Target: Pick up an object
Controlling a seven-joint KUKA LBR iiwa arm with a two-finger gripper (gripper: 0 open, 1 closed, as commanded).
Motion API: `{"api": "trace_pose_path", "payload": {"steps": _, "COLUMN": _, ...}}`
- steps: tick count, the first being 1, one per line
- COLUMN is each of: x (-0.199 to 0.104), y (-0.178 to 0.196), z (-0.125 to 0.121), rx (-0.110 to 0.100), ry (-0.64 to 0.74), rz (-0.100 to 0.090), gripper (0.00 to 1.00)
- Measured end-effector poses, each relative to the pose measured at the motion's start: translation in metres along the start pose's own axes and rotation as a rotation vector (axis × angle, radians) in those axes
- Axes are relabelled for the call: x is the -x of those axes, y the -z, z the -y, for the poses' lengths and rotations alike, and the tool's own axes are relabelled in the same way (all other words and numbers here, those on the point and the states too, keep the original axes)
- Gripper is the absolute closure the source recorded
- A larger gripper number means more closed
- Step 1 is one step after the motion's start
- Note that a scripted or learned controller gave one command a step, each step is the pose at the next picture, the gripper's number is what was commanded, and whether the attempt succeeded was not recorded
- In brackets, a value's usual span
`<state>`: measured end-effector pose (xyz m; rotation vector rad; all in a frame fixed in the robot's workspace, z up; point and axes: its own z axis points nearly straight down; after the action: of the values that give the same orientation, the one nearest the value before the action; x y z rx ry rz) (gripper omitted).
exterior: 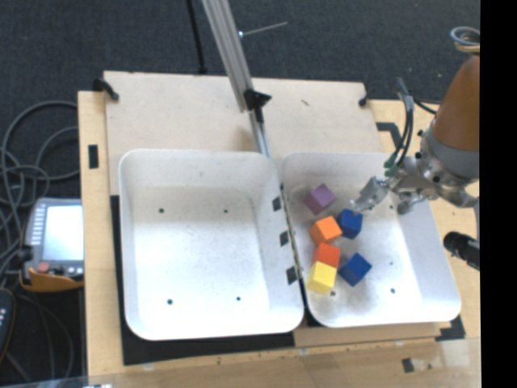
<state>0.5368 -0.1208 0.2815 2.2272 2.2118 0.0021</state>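
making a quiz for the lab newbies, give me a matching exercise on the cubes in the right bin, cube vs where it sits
Things:
1. purple cube
2. yellow cube
3. upper blue cube
4. lower blue cube

Places:
A. nearest the bin's front edge, against the lower orange cube
B. farthest back of the cubes, apart from the rest
C. right beside the gripper
D. to the right of the lower orange cube

Pairs: 1-B, 2-A, 3-C, 4-D
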Motion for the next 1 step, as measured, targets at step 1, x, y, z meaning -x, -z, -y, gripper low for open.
{"api": "trace_pose_path", "payload": {"steps": 1, "x": -0.0032, "y": -0.1076, "z": -0.0554, "rx": -0.008, "ry": 0.010, "rz": 0.000, "gripper": 0.00}}
